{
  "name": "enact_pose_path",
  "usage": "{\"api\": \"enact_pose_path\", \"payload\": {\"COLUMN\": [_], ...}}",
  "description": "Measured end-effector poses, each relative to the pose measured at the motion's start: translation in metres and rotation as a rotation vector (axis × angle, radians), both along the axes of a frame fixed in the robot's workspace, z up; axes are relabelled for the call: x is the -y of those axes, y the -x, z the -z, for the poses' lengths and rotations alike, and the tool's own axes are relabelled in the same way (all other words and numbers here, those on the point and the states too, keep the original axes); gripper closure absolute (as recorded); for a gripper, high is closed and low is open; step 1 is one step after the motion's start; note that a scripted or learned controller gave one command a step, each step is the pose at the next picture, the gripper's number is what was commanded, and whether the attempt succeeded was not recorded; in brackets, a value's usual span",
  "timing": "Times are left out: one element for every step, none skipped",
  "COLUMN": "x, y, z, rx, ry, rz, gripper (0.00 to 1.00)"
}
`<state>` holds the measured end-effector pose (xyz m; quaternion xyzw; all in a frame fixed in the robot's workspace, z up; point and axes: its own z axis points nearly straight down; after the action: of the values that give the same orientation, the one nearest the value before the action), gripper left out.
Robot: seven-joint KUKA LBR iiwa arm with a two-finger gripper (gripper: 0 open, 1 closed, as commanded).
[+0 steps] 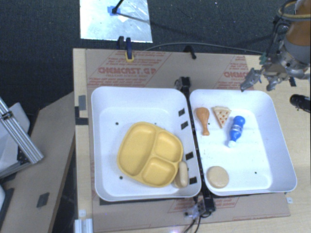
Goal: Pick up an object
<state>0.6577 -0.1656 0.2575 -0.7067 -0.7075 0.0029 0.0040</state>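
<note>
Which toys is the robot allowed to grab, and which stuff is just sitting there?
To grab: drumstick, pizza slice, blue bottle, round cookie, bread roll, yellow tray.

Just there: white bins, blue clamp, silver sheet.

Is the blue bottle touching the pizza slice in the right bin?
Apart. In the camera view, a strip of white bin floor shows between the blue bottle and the pizza slice, which lies up and to the left of the bottle.
</note>
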Motion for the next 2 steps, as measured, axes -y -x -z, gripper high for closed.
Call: {"api": "enact_pose_path", "payload": {"x": [0.0,0.005], "y": [-0.002,-0.001], "z": [-0.008,0.035], "rx": [0.012,0.01], "ry": [0.002,0.003], "rz": [-0.002,-0.001], "gripper": [0.0,0.0]}}
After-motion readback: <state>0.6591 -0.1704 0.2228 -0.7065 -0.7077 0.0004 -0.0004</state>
